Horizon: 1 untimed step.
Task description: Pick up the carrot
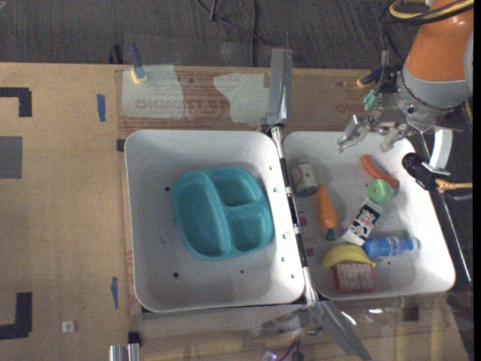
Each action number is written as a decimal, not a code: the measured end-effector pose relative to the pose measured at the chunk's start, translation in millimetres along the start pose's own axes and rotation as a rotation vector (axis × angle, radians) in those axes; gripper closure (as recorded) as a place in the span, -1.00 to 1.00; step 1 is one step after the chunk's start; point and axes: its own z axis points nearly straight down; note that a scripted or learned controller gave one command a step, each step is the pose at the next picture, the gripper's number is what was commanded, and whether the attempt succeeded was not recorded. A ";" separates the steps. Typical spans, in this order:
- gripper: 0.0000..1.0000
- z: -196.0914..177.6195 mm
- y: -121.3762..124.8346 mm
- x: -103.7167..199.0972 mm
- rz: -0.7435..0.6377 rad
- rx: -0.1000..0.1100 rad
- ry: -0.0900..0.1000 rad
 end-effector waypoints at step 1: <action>-1.00 67.9 -15.7 81.9 0.048 0.001 0.000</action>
